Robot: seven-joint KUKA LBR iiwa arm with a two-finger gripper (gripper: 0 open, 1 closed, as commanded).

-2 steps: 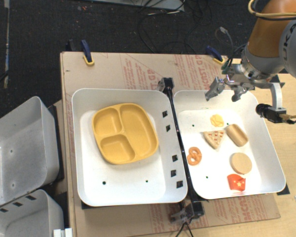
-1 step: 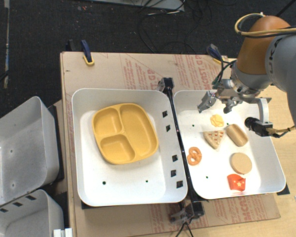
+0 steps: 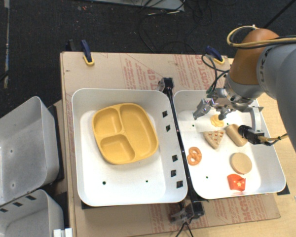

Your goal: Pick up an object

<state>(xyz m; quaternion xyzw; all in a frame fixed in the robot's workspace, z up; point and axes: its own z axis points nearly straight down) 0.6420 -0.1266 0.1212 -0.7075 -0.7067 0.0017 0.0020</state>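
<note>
Gripper (image 3: pixel 213 111) hung with fingers spread apart over a small yellow food piece (image 3: pixel 216 121) near the right bin's (image 3: pixel 271 181) far edge. The piece looked light, rigid and smooth, probably best pinched across its narrow sides.

From my seat the feed is evenly and brightly lit from overhead, with no hard-edged shadows anywhere. The two shallow white plastic bins (image 3: pixel 84 147) come through close to overexposed, their floors nearly featureless, and a soft sheen runs along the raised rims. The yellow three-compartment plastic plate (image 3: pixel 124 132) shows gentle highlights on its ridges. I see only a faint, diffuse shadow under the grey arm with the orange band (image 3: pixel 266 58) at far right. The dark carpet beyond the bench swallows detail. Focus is moderate, edges slightly soft, with visible compression grain.
</note>
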